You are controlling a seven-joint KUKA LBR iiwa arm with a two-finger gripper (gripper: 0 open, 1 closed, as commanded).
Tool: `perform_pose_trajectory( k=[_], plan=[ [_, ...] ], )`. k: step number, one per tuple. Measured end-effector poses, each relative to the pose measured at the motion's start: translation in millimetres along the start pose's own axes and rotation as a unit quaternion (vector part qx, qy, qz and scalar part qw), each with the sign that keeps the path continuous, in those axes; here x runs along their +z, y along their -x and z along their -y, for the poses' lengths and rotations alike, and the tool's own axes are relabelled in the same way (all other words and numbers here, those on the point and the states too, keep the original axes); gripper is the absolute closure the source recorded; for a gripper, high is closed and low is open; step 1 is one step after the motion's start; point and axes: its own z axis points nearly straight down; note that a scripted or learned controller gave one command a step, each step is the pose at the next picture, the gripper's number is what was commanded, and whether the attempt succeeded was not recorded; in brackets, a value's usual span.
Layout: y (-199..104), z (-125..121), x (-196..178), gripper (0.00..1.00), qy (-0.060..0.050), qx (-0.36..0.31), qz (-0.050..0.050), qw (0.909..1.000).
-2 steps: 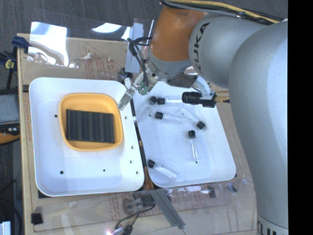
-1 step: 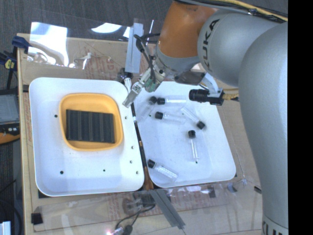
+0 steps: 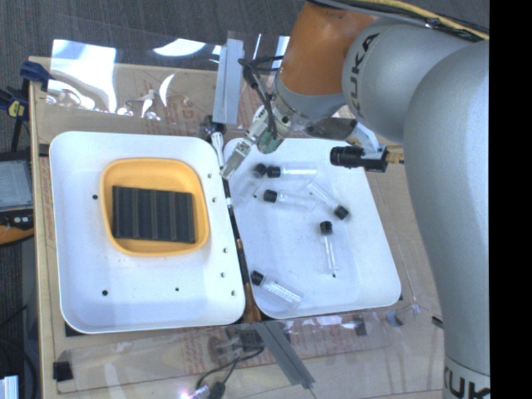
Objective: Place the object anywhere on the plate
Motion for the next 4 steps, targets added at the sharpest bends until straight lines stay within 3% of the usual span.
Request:
perform_pose_trajectory(
  k=[3, 4],
  plan=[
    [-15, -8, -23, 0.0, 0.001, -0.01, 0.001, 0.9999],
    [-24, -23, -13, 0.0, 0.0, -0.027, -0.001, 0.9996]
  ],
)
